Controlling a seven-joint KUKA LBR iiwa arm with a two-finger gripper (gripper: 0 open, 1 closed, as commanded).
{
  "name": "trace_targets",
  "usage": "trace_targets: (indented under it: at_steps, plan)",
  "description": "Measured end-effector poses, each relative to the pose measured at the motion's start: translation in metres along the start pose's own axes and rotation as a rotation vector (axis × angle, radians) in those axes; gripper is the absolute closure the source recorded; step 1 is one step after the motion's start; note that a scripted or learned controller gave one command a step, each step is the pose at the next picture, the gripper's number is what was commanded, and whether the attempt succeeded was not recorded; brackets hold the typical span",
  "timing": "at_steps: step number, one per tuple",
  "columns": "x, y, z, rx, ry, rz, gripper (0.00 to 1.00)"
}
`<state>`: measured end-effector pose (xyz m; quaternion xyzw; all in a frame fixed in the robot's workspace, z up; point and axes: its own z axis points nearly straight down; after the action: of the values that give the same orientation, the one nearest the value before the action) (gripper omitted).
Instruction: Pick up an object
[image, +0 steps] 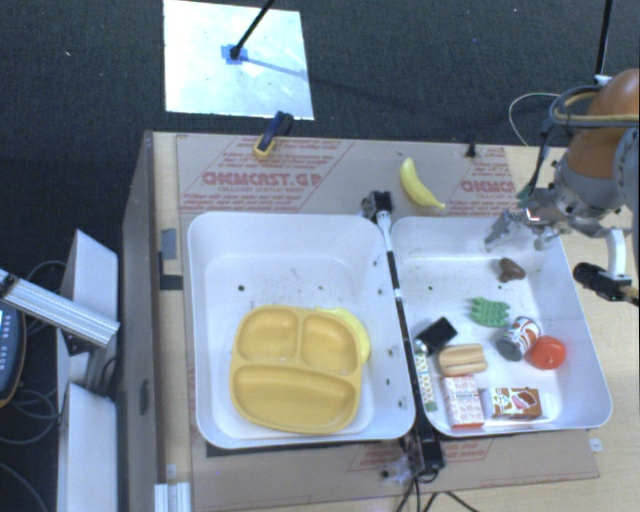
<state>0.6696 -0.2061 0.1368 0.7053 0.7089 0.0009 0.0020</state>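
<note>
My gripper (522, 236) hangs over the far edge of the right bin (590, 385), open, with nothing between its fingers. Just in front of it lies a small brown lump (511, 268). Nearer the front are a green leafy piece (489, 310), a tin can (515, 338) on its side, a red tomato (547, 352), a black block (436, 333), a hot dog bun (461, 358), a pink-and-white box (461, 402) and a brown-red carton (516, 403). A yellow banana (421, 186) lies on the bench behind the bins.
The left bin (215, 300) holds a yellow divided plate (297, 368). A patterned strip (427, 380) lies along the right bin's left wall. A yellow-and-blue tool (270, 135) rests at the bench's far edge.
</note>
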Motion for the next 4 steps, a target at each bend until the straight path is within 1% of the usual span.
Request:
trace_targets:
  at_steps: [1,2,3,4]
  plan:
    - [0.000,-0.038,0.030,0.004,0.001,0.003,0.00]
    - [0.000,-0.003,0.043,0.001,0.001,0.001,0.00]
    - [-0.001,-0.002,-0.013,-0.002,-0.001,0.001,0.00]
    - [0.000,-0.026,0.049,0.004,0.001,0.003,0.00]
